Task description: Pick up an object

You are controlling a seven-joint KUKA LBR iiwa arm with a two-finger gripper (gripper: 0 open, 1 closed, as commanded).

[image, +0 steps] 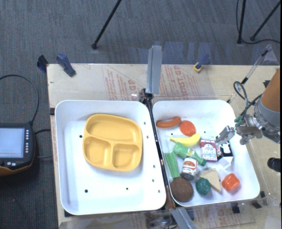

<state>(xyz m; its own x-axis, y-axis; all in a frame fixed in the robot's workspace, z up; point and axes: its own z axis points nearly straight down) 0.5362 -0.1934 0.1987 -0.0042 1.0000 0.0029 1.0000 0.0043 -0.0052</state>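
The gripper (225,135) is seen above the right bin (212,106), beside a small red carton (209,151). Its grip cannot be told.

Bench (102,82) with 2 white bins (69,175)

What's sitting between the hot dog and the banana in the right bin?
In the camera view, the red tomato lies between the hot dog and the banana, just above the banana's right end.

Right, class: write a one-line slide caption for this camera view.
Gripper poised over the right bin of toy food, beside the yellow divided plate in the left bin.
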